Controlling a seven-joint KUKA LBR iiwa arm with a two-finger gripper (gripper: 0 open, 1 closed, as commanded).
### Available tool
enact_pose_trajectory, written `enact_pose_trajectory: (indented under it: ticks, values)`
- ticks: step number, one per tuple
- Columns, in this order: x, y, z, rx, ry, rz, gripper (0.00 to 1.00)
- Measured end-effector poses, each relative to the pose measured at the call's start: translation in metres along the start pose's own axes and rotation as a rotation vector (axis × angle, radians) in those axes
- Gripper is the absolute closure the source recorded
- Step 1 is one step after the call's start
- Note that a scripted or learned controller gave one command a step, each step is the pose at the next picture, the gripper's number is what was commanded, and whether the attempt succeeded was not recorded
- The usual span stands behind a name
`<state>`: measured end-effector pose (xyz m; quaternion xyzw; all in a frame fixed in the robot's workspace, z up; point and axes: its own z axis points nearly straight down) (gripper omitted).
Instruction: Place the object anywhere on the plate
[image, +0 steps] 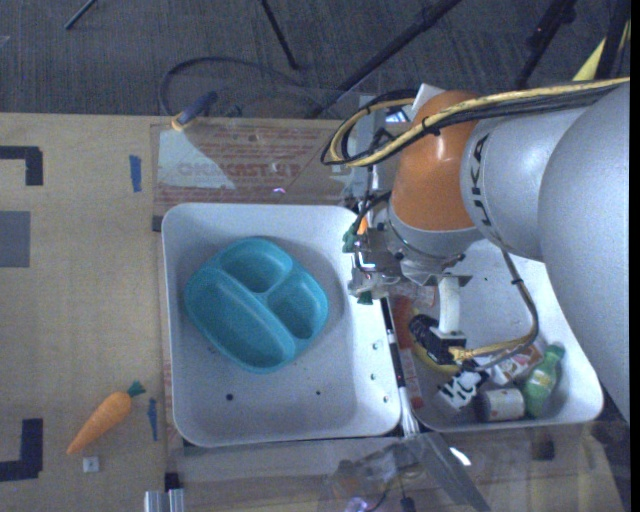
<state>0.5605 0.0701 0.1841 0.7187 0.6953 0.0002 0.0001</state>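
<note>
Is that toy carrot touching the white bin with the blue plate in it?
Apart. The camera view shows the toy carrot lying on the wooden bench, with a strip of bare wood between it and the left bin's outer wall.

A pale wooden bench top (80, 300) filled the left side, marked with black tape corners (25, 165) and short blue tape strips (135, 172). Beyond its far edge lay dark grey carpet (130, 45), crossed by black tripod legs (280, 40) and a looping black cable (215, 75). The light was dim and bluish
</note>
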Motion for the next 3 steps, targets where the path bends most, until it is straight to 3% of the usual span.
enact_pose_trajectory:
  ticks: [1, 2, 3]
  values:
    - [0.055, -0.0105, -0.0345, -0.001, 0.0, -0.135, 1.0]
    - [0.055, -0.0104, -0.0345, -0.001, 0.0, -0.135, 0.0]
    - [0.055, -0.0104, -0.0346, -0.001, 0.0, -0.135, 0.0]
